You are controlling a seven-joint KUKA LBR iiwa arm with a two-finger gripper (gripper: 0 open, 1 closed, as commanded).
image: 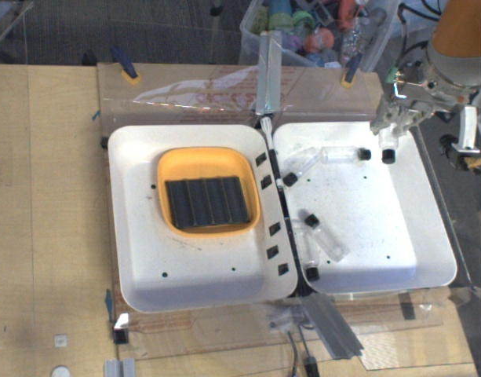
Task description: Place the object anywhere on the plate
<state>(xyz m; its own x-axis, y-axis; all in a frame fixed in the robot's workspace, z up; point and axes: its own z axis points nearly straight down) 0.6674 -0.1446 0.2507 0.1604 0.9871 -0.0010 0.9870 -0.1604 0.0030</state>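
— Looking down at the bench now: the gripper (397, 132) hangs over the far right corner of the right bin (397, 242), fingers parted, nothing between them that I can see.

— And the object?

— Already in the left bin (138, 265). A dark ribbed block (207, 203) lies flat on the orange plate (168, 167), square to it, orange rim showing on all sides, widest along the far edge.

— Any room around that plate?

— Plenty of bare white floor on its left and near sides. On its right it sits close to the divider (275, 210) between the bins, where a row of small black clips runs down.

— What's under the arm?

— Three clear tubes with black caps. One (334, 155) lies near the far wall, just beside the fingers; a second (299, 167) angles off its left end toward the divider; a third (325, 238) lies lower down, tilted, near the divider. The right half of that bin's floor is open white.

— Behind them?

— A clear tub of coloured toys (318, 10) beyond the far edge, well apart from the bins.
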